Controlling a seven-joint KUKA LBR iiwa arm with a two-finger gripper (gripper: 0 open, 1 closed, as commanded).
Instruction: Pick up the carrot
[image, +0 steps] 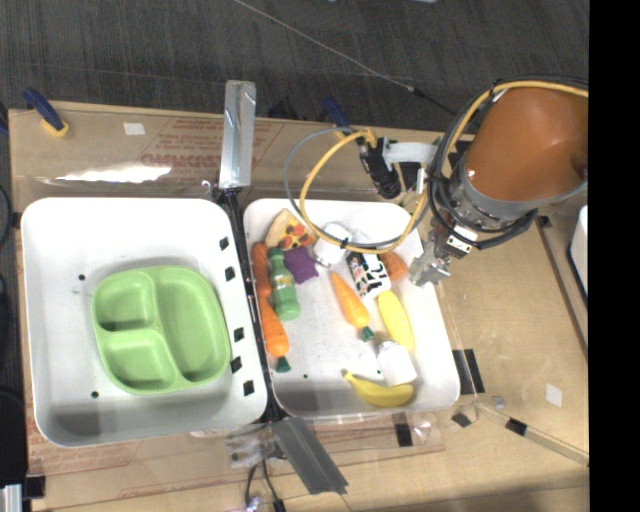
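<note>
The hand hovers at the right bin's right rim, well apart from the carrot; its closure cannot be told.

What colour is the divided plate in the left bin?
Light green; the divided plate shows clearly in the camera view, lying in the left bin.

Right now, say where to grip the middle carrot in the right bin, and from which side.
Probably mid-body from straight above, jaws across its width: the carrot lies flat and diagonal, with the yellow piece close beside its green end.
</note>
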